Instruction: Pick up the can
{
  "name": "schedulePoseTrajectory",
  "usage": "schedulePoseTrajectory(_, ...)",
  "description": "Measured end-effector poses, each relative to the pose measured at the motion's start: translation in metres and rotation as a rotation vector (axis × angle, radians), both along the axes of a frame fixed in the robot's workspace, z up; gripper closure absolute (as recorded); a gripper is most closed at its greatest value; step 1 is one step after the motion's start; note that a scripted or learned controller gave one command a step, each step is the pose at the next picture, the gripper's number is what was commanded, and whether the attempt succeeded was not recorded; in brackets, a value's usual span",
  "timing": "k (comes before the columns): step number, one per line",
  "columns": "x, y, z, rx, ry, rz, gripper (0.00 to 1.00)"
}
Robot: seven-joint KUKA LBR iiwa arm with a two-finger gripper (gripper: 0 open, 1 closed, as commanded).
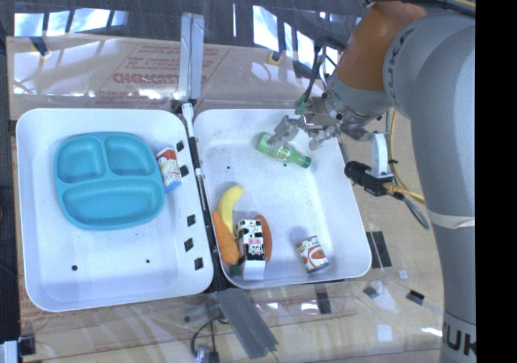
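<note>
The can (pixel 313 255), short with a red and white label, lies tilted near the front right corner of the right bin (pixel 339 192). My gripper (pixel 300 135) hangs over the back of that bin, far behind the can and just above a green bottle (pixel 283 151) lying on its side. Its two fingers (pixel 284 130) stand apart with nothing between them, so it is open.
A banana (pixel 230 201), an orange carrot (pixel 225 238), a cow-patterned carton (pixel 252 242) and a red item (pixel 265 242) cluster at the right bin's front left. The left bin (pixel 40 272) holds a blue divided plate (pixel 109 178) and a small orange-labelled container (pixel 168 167).
</note>
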State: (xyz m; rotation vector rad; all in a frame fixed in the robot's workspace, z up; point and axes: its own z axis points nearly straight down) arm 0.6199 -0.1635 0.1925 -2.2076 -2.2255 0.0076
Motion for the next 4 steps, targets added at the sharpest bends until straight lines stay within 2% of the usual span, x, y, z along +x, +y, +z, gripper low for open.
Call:
schedulePoseTrajectory(1,-0.084,-0.046,-0.041,0.001,0.000,0.063,0.00)
schedulePoseTrajectory(2,-0.144,-0.047,-0.090,0.003,-0.001,0.137,0.00)
schedulePoseTrajectory(3,-0.143,-0.046,-0.104,0.004,-0.002,0.189,0.00)
schedulePoseTrajectory(4,-0.132,-0.048,-0.085,0.002,-0.002,0.126,0.00)
